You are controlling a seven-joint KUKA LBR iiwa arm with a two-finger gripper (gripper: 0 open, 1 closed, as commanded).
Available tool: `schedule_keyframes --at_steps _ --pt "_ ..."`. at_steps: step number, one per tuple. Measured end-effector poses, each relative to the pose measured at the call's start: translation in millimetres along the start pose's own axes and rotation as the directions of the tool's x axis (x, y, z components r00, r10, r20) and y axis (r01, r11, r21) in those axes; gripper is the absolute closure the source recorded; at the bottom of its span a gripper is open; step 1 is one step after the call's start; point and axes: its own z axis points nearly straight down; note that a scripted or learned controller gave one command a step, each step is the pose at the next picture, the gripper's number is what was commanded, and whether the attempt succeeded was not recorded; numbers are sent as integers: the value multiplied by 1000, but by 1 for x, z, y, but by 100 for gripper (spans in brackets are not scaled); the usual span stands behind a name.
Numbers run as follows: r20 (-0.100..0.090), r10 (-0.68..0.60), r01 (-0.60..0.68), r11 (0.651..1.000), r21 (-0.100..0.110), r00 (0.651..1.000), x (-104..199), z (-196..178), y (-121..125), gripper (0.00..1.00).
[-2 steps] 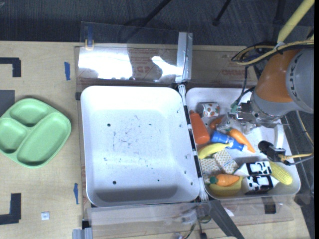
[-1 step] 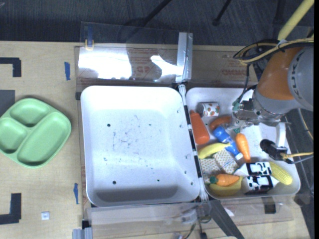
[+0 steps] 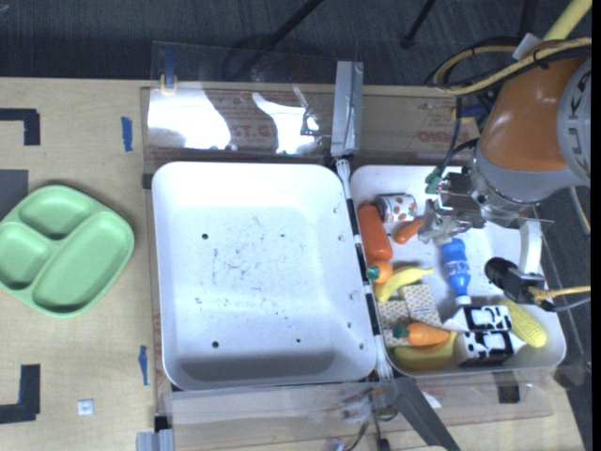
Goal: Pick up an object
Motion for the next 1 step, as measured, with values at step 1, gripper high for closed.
schedule_keyframes --at_steps 1 --pt "-1 -151 151 989 3 989 7 12 1 100"
